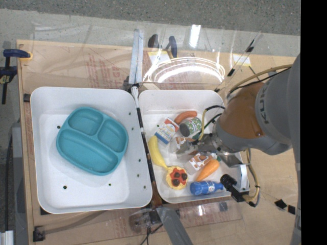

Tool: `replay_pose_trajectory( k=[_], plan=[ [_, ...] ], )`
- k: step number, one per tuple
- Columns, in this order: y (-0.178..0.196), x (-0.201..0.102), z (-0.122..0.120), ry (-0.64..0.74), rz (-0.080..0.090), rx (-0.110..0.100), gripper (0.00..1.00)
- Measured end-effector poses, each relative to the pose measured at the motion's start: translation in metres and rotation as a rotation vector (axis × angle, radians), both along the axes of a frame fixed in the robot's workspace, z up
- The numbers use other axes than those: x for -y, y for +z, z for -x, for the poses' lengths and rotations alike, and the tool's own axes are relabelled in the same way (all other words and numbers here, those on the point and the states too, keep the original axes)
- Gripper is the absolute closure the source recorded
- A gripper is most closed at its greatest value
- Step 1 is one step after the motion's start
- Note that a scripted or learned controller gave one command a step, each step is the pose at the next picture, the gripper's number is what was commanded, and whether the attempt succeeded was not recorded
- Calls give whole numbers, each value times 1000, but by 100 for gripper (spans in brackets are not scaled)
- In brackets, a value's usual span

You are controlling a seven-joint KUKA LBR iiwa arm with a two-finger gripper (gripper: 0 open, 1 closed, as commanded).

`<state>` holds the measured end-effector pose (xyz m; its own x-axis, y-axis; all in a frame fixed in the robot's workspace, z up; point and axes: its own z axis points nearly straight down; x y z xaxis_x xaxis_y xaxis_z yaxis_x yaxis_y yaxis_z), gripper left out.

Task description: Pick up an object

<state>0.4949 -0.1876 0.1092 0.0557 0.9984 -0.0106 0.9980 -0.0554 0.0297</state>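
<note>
Claw (190, 148), grip state impossible to tell, is down in the right bin (148, 102); carrot (207, 170) just below, banana (157, 152) left. Nothing visibly lifted; pickup remains.

Two bins side by side on the bench (76, 60)

The divided plate (92, 140) lay in the left bin (46, 193); the right bin (153, 102) held a banana (156, 152) at its left wall, with what seemed a bottle (206, 188) nearest the front.
</note>
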Motion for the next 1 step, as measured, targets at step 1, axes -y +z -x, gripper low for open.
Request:
replay_pose_trajectory(
  k=[1],
  plan=[
    [-5, 22, 1, 24, -2, 6, 0]
  ],
)
